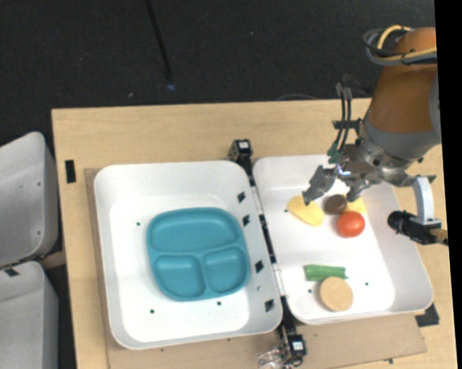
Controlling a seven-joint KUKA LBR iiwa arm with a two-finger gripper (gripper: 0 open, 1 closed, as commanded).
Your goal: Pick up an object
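The gripper (336,187) hangs with its 2 fingers spread and nothing between them, above a small brown object (335,204) in the right bin (401,286). A yellow piece (305,211) lies left of that object, a tomato (350,224) just below-right. Nothing is lifted; by this view, closing and lifting remain.

Small dark object (335,204) under the arm (398,115), partly hidden, too small to identify.
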